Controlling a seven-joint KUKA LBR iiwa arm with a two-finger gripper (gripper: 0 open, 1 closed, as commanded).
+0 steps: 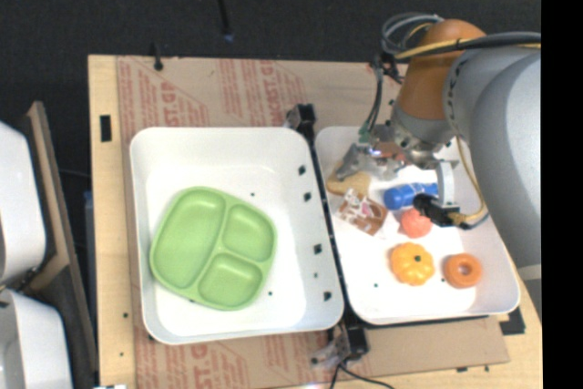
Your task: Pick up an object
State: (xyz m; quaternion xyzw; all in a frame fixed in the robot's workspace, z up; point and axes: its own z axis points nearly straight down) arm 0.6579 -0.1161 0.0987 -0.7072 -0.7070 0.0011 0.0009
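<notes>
Now, from the overhead camera view: the arm is in from the right, its orange band up top, and the hand (369,155) is low over the back-left corner of the right bin (487,301), close above a tan, biscuit-like piece (349,182). Whether the hand is open or closed I cannot tell, because the wrist and its cabling sit over it, and nothing can be seen held.

The objects are bunched tight. Just in front of the tan piece lies a crinkly wrapped item (363,214); to the right a blue cylinder (399,197) and a small pink-red piece (415,225) almost touch; further forward sit an orange pumpkin shape (412,263) and an orange ring (463,270), a little apart. The left bin (146,159) carries a green divided plate (213,247), well away from the action.

And the risks? The tan piece lies near the bin wall, so I'd judge a descent could catch the rim or the black divider (321,196) between the bins. It looks flat, too, so it may slide away instead of lifting. With neighbours this close, the hand could nudge the wrapper or the blue cylinder, or come up with two things, or nothing.
</notes>
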